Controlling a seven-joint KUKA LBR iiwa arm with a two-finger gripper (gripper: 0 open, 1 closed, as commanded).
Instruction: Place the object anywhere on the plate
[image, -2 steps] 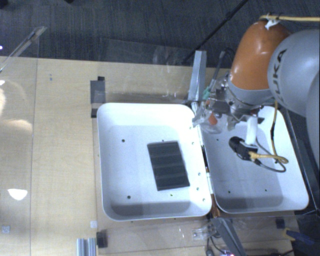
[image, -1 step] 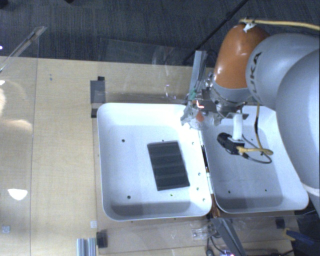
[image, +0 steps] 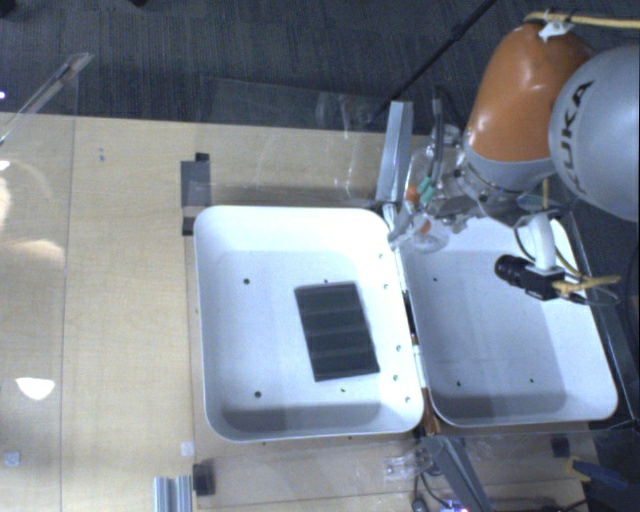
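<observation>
Plate (image: 338, 330) is the dark, ribbed rectangle you see lying flat on the floor of the left bin (image: 225, 300). It sits a little toward that bin's right wall, with its long sides tilted slightly off the bin's edges and white floor showing on every side of it. It touches none of the walls.

Look to the far left corner of the right bin (image: 590, 395) for the arm (image: 600, 130), which comes in from the table's right edge. Its orange band (image: 515, 90) is above the far rim, and the wrist points down toward the ridge where the two bins meet. The jaws are at that corner, well apart from the plate, and you cannot tell whether they stand apart or together, as glare and clutter blur them.

A small object (image: 428, 232) with a reddish tint shows at the tool end, just over the corner of the right bin. It is too blurred for you to tell what it is, or whether anything is gripping it.

A black cylinder (image: 522, 272) on cables hangs beside the wrist over the right bin's floor. A grey upright bar (image: 394, 165) stands just beyond the far rim between the bins. Both bins rest on the pale wooden table (image: 100, 330).
</observation>
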